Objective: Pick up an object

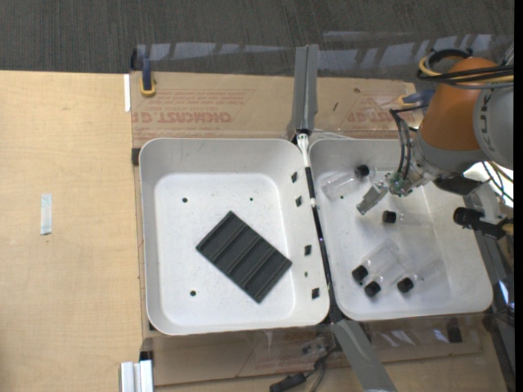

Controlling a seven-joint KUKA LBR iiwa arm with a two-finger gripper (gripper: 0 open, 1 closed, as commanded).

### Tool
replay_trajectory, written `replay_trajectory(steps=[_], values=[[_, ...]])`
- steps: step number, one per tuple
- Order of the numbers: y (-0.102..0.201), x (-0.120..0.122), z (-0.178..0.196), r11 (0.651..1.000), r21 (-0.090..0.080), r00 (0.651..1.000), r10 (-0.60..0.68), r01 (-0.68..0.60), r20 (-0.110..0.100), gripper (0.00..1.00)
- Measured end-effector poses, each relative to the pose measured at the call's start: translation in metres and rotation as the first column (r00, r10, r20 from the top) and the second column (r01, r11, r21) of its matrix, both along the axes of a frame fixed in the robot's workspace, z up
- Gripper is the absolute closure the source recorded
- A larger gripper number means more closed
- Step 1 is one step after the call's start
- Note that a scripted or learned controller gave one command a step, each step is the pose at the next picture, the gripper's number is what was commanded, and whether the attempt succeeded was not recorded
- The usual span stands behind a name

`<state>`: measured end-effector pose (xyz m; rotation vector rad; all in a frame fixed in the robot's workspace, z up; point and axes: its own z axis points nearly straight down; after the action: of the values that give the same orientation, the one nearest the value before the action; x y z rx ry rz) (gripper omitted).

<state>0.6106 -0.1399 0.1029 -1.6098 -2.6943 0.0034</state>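
cardboard is lining the bench under two white bins, and the gripper is hovering low in the right bin, near its back left corner beside small clear black-capped bottles; grip state i cannot tell, so it's seemingly reaching, needing a descent onto one.

Dark carpet and pale wooden bench

Grey carpet floor lies beyond the jaws; wooden benchtop spreads far to their left, cardboard sheet between.
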Motion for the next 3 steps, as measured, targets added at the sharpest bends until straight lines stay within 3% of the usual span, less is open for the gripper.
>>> replay_trajectory(steps=[1, 2, 3], values=[[-0.028, -0.071, -0.015, 0.998, 0.001, 0.998, -0.07, 0.07, -0.003, 0.0], [-0.029, -0.071, -0.01, 0.997, 0.002, 0.997, -0.073, 0.073, -0.007, 1.0], [0.032, -0.055, 0.087, 1.0, 0.0, 1.0, 0.003, -0.003, -0.001, 1.0]])
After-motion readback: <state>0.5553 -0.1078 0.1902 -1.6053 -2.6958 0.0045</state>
